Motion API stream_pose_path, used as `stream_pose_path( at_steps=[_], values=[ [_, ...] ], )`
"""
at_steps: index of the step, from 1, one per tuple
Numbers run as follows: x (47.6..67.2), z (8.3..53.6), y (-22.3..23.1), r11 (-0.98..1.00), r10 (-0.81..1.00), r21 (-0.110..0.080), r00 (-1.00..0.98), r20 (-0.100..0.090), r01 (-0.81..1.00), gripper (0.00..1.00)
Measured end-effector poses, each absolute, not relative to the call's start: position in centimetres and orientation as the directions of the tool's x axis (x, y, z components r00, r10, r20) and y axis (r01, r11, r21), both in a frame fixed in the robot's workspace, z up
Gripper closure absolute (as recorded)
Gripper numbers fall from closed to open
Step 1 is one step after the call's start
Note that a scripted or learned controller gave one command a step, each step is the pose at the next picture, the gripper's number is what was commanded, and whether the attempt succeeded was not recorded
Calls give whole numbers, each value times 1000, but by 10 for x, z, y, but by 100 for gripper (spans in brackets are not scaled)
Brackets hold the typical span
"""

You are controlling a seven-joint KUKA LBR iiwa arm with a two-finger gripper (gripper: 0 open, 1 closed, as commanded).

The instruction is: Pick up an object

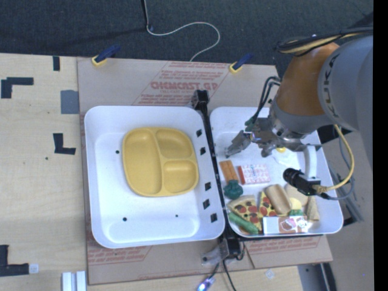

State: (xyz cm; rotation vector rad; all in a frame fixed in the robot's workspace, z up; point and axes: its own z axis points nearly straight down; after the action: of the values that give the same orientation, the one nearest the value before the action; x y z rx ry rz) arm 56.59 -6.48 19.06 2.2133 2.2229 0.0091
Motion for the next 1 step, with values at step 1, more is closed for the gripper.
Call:
stream_pose_path(
  at_steps=[1],
  values=[
    [558, 184, -59, 2, 1000, -3, -2, 1, 1000, 0]
  ],
)
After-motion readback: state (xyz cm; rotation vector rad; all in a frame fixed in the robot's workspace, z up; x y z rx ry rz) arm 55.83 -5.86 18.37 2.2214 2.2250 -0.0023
